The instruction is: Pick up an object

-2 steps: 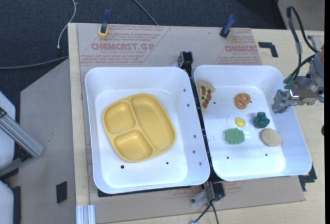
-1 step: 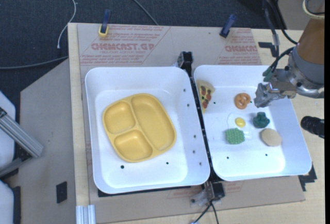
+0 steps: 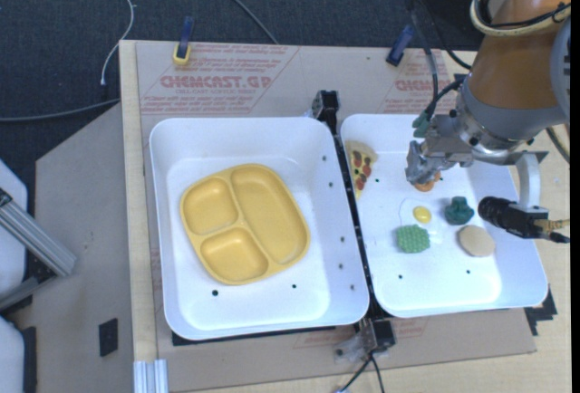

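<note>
Just below our gripper, whose opening we cannot tell, lies the yellow piece, with the green ball beneath it.

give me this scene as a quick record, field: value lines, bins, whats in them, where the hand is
left bin: yellow divided tray
right bin: pizza slice toy by the left wall; small yellow piece; green bumpy ball; teal piece; tan oval piece
hand: low over the right bin, above the small yellow piece
grip: cannot tell; nothing seen between the fingers
</note>
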Available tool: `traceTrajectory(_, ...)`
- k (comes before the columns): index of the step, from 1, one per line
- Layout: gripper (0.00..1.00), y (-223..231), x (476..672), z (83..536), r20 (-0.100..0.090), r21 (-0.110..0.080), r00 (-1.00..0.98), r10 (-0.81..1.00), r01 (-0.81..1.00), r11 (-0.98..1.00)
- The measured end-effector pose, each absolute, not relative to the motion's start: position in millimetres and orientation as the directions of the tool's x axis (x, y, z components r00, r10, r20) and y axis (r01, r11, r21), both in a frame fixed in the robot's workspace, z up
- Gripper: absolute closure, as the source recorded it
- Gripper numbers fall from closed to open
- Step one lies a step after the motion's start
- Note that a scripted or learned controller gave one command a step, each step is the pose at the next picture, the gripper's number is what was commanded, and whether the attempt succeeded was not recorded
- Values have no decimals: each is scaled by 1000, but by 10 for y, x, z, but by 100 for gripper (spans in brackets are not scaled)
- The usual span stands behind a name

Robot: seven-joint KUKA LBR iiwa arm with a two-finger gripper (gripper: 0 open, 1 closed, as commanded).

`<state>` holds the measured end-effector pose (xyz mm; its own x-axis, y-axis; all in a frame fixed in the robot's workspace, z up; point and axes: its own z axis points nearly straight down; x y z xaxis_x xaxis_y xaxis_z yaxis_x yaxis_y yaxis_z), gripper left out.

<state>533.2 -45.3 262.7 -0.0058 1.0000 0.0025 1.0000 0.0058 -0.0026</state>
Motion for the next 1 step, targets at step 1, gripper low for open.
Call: traceTrajectory(1,100,56,5439,2449,3,-5,-6,1000,1000,6)
